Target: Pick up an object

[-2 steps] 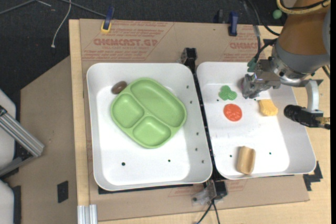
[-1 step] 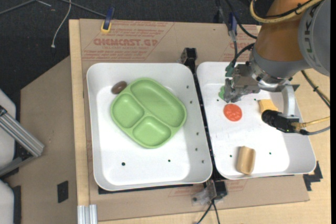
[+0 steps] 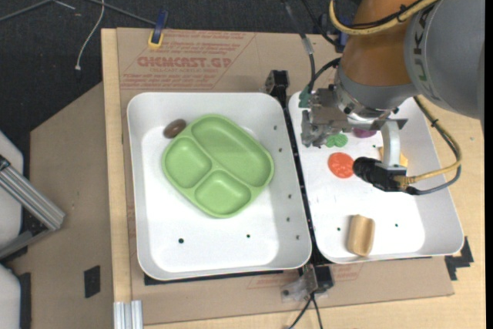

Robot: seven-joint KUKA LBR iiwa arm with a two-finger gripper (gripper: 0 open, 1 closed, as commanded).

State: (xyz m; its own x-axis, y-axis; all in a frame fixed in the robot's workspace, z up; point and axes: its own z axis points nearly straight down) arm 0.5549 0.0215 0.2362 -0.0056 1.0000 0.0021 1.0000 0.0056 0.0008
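The arm reaches over the right bin (image 3: 439, 239), its orange band sitting high above the wrist. The end effector (image 3: 317, 136) hangs low over the bin's far left part, close to the divide between the two bins. From here I cannot tell what state it is in, and nothing shows in its grip.

In the right bin, a small green piece (image 3: 337, 140) lies just beside the end effector, and a bit of purple (image 3: 365, 133) peeks out next to it, mostly hidden under the wrist. A round orange-red object (image 3: 340, 164) sits a little nearer the front, apart from the end effector. A black cable fitting (image 3: 379, 173) hangs over the bin's middle, just beside the orange-red object. A tan cylinder (image 3: 360, 234) rests near the bin's front edge, well apart from the rest.

The left bin (image 3: 146, 243) carries a green divided tray (image 3: 218, 164), lying at a tilt across its middle. A small brown object (image 3: 175, 129) sits by the tray's far left corner, touching it or nearly so.

Both bins rest on a cardboard sheet (image 3: 192, 58) covering the desk, with a blue clip (image 3: 159, 27) at its far edge.
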